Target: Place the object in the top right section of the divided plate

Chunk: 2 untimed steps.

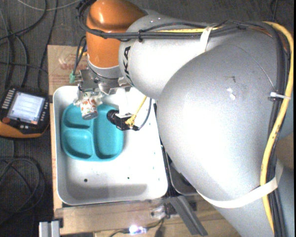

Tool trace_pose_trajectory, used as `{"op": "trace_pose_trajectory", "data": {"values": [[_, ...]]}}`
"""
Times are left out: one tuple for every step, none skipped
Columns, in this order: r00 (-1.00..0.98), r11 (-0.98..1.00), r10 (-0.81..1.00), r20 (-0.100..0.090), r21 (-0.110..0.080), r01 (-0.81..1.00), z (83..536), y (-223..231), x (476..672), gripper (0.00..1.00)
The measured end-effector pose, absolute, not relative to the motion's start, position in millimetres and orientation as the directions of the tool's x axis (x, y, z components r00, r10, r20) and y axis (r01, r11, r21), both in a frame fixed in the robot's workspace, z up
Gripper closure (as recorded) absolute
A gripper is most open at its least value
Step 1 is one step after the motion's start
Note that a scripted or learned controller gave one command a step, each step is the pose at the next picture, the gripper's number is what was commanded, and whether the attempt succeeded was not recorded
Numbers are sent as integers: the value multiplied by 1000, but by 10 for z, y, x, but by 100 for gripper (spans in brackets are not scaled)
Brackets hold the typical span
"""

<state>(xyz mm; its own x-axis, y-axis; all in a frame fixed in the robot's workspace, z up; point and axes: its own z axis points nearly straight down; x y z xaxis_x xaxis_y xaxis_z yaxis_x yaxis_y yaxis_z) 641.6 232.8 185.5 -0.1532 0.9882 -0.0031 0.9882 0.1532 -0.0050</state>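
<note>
The main risk is a drop into the wrong compartment: the small object (89, 107), a pale, can-like thing with reddish markings, hangs over the upper edge of the teal divided plate (89, 142), close to a ridge between sections, so a release from here could let it land on the ridge, roll into a neighbouring section, or tip over the rim into the white bin (138, 177). It also sits tilted, which suggests a shallow grasp that could slip early. The pincer (90, 98) comes down from the orange wrist band (108, 21) in the upper left of the frame, and the object appears directly beneath it, seemingly clamped at the tip, though the contact is small and hard to read. A dark connector with a yellow cable (122, 120) dangles just right of the object, over the plate, and could snag.
</note>
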Motion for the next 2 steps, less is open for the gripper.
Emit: {"op": "trace_pose_trajectory", "data": {"values": [[-153,153,988,-4,-5,988,1857,2327,6418,0],[-155,154,988,-6,-8,988,1928,2329,6415,100]]}}
